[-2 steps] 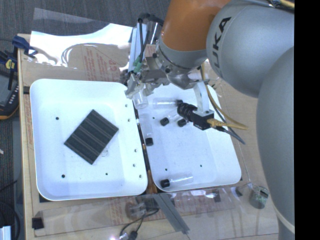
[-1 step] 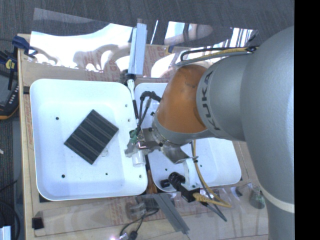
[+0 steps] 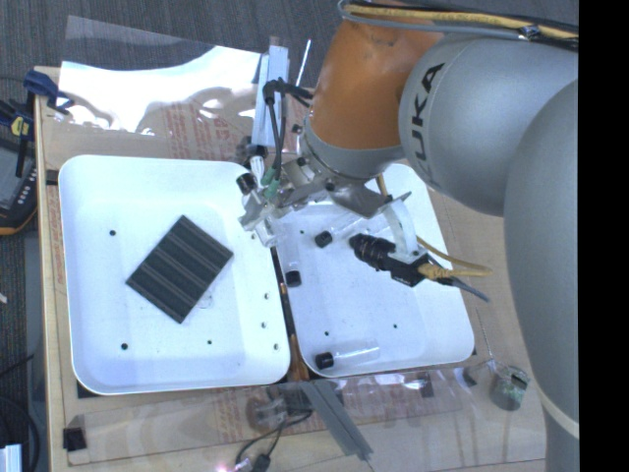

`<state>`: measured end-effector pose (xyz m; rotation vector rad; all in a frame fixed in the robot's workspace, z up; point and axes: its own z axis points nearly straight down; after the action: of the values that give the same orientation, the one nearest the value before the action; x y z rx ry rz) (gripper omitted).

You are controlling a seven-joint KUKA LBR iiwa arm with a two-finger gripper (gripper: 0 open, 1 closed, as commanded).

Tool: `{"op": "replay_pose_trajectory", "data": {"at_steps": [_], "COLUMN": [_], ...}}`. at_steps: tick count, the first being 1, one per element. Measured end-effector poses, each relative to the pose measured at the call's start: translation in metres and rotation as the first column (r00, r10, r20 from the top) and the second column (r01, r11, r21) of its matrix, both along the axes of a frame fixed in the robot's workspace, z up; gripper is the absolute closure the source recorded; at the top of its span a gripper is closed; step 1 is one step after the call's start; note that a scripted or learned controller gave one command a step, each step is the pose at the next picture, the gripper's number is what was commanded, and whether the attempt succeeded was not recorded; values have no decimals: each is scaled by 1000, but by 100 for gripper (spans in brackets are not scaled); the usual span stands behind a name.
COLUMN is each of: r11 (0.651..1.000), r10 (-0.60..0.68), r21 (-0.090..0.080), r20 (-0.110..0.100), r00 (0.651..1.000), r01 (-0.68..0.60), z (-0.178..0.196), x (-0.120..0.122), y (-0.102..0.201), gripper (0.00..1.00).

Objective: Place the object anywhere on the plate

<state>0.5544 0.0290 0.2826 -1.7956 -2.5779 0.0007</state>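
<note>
Arm leaning in over the seam between the two bins.

Nearest me, the dark ribbed plate [image 3: 180, 267] is lying in the left bin [image 3: 79, 352], nothing resting on it. Beyond, the gripper [image 3: 263, 197] is hanging over the right bin [image 3: 393, 342]; what it's grasping, I cannot tell. I'm not making out the object. The arm may be carrying nothing to the plate.

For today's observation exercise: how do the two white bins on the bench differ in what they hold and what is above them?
The left bin holds a dark ribbed plate, lying flat and skewed; the right bin holds small dark bits instead. The arm hangs over the right bin, while the left bin lies uncovered. Both are shallow, white and round-cornered.
</note>
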Motion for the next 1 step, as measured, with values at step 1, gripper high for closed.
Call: {"op": "replay_pose_trajectory", "data": {"at_steps": [1], "r11": [1000], "r10": [-24], "r21": [0], "r20": [-3], "r00": [1000], "r01": [24], "z": [1], "x": [100], "y": [127], "gripper": [100]}}
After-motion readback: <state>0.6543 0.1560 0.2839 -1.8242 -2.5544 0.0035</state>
